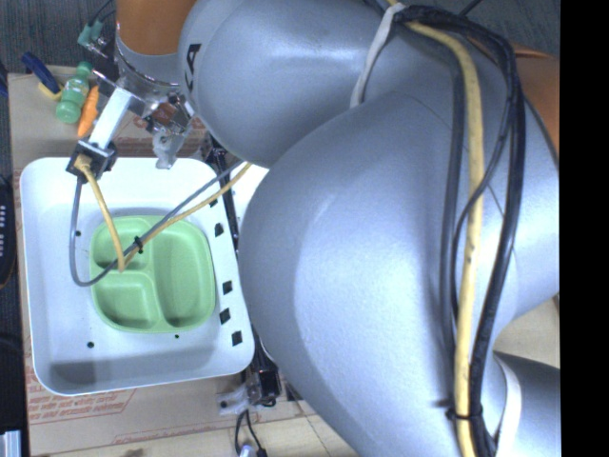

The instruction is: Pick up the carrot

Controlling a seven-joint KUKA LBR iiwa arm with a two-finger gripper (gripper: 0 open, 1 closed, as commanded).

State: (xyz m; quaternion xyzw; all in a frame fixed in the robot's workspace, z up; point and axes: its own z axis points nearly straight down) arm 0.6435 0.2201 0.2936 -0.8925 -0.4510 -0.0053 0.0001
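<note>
Two dangers stand out to us from here. First, the slim orange carrot [89,110] seems to lie outside the shallow white plastic bin [38,255], beyond its far rim at the upper left, so a descent aimed inside the bin would close on nothing. Second, the carrot sits just beside a chunky pale-green plastic toy [70,101], touching it or nearly so, with a small blue object [38,72] near them. A grasp that lands slightly off could pinch the toy instead, or nudge the carrot further away across the surface [314,434].

We see the claw [166,146] over the bin's far rim, to the right of the carrot and apart from it. Whether it is apart or together we cannot tell at this size and angle. Nothing shows in its grip. The bulky grey robot arm [381,255] hides the right of the scene, so we cannot judge clearance there.

We see the carrot as a thin, straight orange stick, lying roughly upright in the view and partly hidden. Its narrowness leaves little margin for a sideways miss, we think. Inside the bin rests a light-green divided plastic plate [181,274], well apart from the carrot.
</note>
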